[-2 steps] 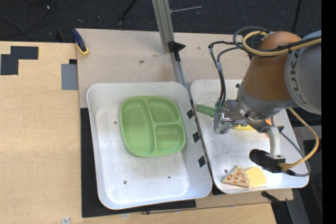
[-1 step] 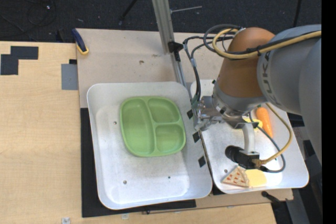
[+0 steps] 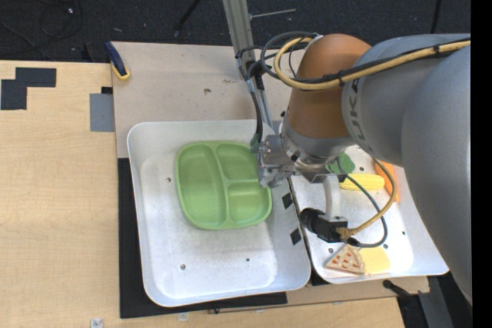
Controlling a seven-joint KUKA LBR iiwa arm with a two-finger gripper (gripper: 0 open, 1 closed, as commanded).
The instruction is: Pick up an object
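- Gripper (image 3: 270, 165) sits low at the right rim of the green plastic sectioned plate (image 3: 223, 186), which lies in the left white bin (image 3: 154, 242).
- How its fingers stand, I cannot tell.
- Looks like the grasp step; next comes a firm pinch on the rim, then a lift.

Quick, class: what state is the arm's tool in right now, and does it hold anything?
Tool: at the right edge of the green divided plate in the left bin; open or shut cannot be told, no held object seen.

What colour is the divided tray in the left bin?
Light green tray, seen in the camera view.
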